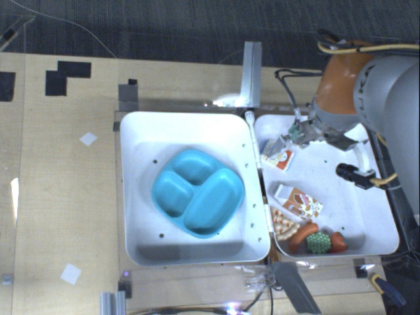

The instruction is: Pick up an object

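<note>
My gripper (294, 134) hangs low over the far left part of the right bin (367, 215), below the arm's orange band. A small white and red packet (278, 157) lies just below and left of it, close to the bin's left wall; I cannot tell whether they touch. Nearer the front lie a white and orange snack box (299, 203), a waffle-patterned piece (283, 224), an orange sausage-shaped toy (302, 235), a green knobbly toy (319, 242) and a red toy (338, 241).
The left bin (141, 176) holds a blue divided plate (198, 192). A metal post (251, 74) stands behind the wall between the bins. A black cable plug (353, 173) on the arm hangs over the right bin's middle right.
</note>
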You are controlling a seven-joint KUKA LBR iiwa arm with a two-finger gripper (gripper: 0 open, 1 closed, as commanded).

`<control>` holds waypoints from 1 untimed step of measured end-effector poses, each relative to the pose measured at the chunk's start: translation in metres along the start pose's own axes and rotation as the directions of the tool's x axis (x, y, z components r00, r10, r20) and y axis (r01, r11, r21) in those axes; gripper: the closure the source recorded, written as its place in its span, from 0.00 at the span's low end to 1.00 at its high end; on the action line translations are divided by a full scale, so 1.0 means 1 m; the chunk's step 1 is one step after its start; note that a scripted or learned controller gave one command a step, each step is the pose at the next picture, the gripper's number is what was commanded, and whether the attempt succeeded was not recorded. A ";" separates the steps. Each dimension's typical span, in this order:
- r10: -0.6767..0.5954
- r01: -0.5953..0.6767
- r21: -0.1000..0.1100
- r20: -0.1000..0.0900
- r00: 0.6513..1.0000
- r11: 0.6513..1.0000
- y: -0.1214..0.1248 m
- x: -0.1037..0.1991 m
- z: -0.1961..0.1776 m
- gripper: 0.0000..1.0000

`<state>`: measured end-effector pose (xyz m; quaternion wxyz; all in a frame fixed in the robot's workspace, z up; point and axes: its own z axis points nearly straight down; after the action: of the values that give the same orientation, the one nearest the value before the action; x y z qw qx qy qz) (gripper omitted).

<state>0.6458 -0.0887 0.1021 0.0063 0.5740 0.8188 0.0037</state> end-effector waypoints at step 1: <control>-0.082 0.082 -0.018 0.008 0.997 0.996 -0.009 0.003 0.003 0.00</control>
<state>0.6359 -0.0887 0.0990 0.0147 0.5397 0.8417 0.0086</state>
